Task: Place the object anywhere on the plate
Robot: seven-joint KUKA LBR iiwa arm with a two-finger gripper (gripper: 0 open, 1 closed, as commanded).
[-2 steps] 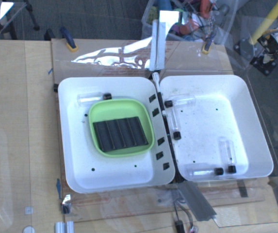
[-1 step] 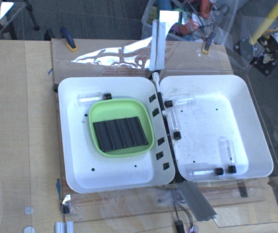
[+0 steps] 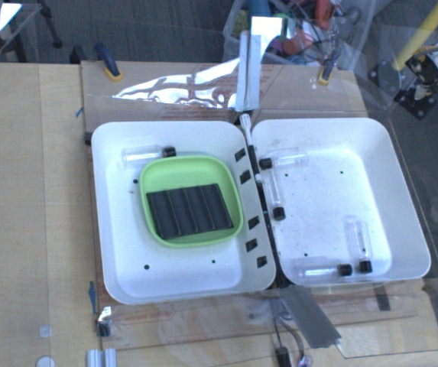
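We locate the task's object (image 3: 189, 211), a dark ribbed rectangular block with four raised segments, lying flat on the green plate (image 3: 154, 176). It rests inside the plate's rim, slightly tilted against the plate's edges, and covers most of the plate's floor. The plate is a rounded square and sits in the left bin (image 3: 119, 266), toward that bin's upper middle.

We note a clear tube with a black cap (image 3: 148, 155) lying just beyond the plate's far edge, close to the bin's back wall. Small black clips (image 3: 251, 224) run along the seam where the two bins meet.

In the right bin (image 3: 402, 205) we see several more clear tubes with black caps: one near the upper left corner (image 3: 283, 160), one along the left wall (image 3: 275, 197), and two near the lower right corner (image 3: 356, 243), well apart from the plate.

Both bins stand on a wooden bench (image 3: 27, 205). A grey flat piece (image 3: 308, 317) lies on the bench just in front of the bins. As for the gripper, we cannot tell its state.
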